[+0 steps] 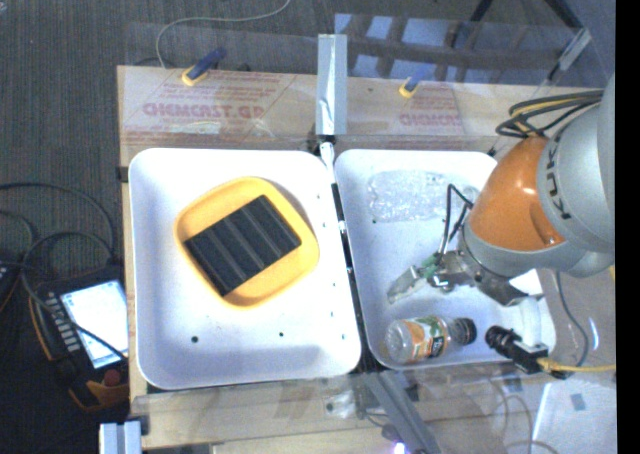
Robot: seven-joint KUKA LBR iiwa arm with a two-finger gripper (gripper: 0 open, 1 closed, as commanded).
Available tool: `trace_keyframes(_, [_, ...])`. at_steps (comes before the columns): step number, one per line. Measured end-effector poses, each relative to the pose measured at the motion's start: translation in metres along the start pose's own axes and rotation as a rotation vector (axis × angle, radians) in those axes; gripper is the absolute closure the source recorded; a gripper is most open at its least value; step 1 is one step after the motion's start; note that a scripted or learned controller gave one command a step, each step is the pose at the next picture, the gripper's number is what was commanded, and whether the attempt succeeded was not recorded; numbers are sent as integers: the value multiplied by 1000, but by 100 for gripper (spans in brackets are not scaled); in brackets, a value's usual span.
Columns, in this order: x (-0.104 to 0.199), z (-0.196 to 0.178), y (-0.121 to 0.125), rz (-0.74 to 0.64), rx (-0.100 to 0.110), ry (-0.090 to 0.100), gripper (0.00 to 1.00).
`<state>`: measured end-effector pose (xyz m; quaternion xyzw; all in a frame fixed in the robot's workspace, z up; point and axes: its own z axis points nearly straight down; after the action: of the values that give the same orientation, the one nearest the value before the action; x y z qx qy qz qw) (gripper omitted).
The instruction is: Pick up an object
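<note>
The grey arm with its orange band (515, 207) is reaching in from the right over the right shallow white bin (365, 242). Its two-finger gripper (410, 284) is hanging low there, above a clear plastic bottle with a pale label (428, 337) lying on its side near the front wall; whether the gripper is parted or closed, I cannot tell. A crumpled clear plastic bag (405, 194) is resting toward the back. The left white bin (160, 342) is holding a yellow rounded tray with a black ribbed insert (246, 241). The bench board is reading "CHEMCAST" (205, 109) in faded red.
</note>
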<state>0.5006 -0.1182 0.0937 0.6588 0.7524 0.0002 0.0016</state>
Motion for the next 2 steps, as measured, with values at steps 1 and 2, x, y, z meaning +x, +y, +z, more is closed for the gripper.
trace_keyframes(1, [-52, -1, 63, 108, 4, -1, 0])
trace_keyframes(2, [-75, 5, 155, 206, 12, 1, 0])
